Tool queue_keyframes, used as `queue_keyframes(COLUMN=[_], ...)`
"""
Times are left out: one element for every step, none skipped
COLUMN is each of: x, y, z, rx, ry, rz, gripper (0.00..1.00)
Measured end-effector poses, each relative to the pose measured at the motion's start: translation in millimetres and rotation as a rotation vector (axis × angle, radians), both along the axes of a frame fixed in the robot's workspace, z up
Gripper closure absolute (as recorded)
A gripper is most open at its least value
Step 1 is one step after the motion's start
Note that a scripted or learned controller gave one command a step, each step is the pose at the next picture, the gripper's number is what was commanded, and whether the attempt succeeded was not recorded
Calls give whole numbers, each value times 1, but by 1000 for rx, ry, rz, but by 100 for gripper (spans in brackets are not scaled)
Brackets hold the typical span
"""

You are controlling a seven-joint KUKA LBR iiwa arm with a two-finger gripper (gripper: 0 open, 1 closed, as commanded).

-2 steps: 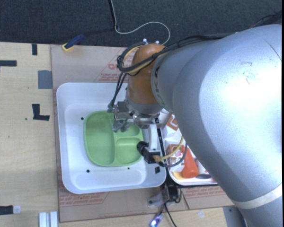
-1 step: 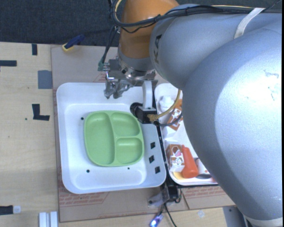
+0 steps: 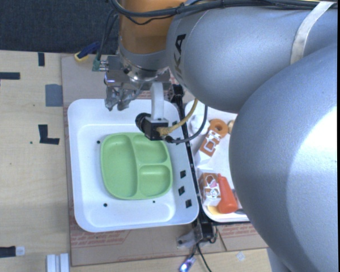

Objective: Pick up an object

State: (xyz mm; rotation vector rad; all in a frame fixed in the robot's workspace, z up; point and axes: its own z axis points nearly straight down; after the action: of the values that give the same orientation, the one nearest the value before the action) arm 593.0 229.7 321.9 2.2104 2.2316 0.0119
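A grey-and-orange KUKA arm hangs its gripper [image 3: 118, 102] over the far rim of the left bin [image 3: 79, 152], the finger tips pointing down at the white wall; from this angle it cannot be told how far apart they stand, and nothing is seen between them. Just below and to the right of the gripper, flat on the bin floor, lies a green divided plate [image 3: 136, 166], the likeliest thing to be picked up. It looks like light, stiff, smooth plastic, apt to slide and hard to pinch from above while it lies flat; the raised outer rim or one of the ridges between its compartments seems the best place to take hold. Farther right of the gripper, past the black wall where the bins meet, the right bin [image 3: 197, 113] holds small packaged items, among them an orange-and-white packet [image 3: 212, 139] and a red one [image 3: 221, 194], largely under the arm. The bins rest on brown cardboard [image 3: 73, 78] over a pale wooden bench [image 3: 22, 169] marked with dark tape; the backdrop is dark.
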Motion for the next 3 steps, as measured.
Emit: queue_keyframes(x=[-14,-14,-15], y=[-58,-125,-120], z=[-109,-72,-64], rx=[-11,-7,-7], ry=[18,5,9], rz=[-14,-15,-7], gripper=[100,100,100])
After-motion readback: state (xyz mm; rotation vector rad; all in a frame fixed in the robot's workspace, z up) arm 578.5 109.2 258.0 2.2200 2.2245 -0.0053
